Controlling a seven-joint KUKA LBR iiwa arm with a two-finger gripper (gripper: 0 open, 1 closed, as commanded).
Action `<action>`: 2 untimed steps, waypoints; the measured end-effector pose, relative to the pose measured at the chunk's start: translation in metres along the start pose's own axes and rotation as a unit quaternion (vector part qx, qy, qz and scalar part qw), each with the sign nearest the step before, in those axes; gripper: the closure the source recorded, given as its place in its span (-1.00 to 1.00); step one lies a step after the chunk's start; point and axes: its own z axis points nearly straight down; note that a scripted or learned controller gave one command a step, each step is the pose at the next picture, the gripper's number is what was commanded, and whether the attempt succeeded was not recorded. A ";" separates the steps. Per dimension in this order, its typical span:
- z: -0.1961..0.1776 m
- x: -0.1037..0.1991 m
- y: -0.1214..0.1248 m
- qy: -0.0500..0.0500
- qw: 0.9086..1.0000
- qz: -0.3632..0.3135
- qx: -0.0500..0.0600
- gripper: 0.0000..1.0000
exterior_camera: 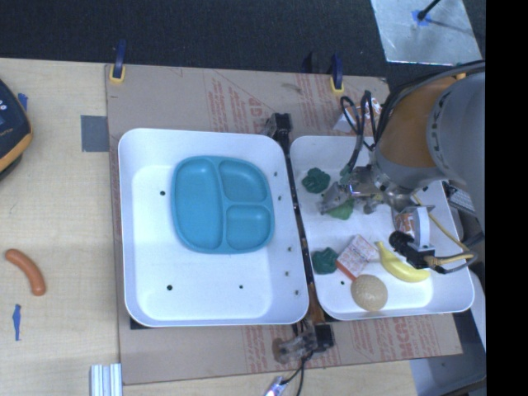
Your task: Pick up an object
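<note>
Robot lab test bench. Wooden bench top (58, 213) under a cardboard sheet (206, 97) fixed with clamps (118, 63); two white bins (136, 221) side by side, toy food in the right one; loose cables (359, 118); dark carpet (206, 15) with a taped marker (422, 16) behind.

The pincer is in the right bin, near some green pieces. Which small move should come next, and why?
Probably a short descent: the pincer is above a green piece in the right bin, and nothing visible sits between its fingers. A second green piece lies close by.
</note>
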 end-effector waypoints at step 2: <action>-0.011 -0.001 0.000 0.000 1.000 -0.001 0.000 -1.00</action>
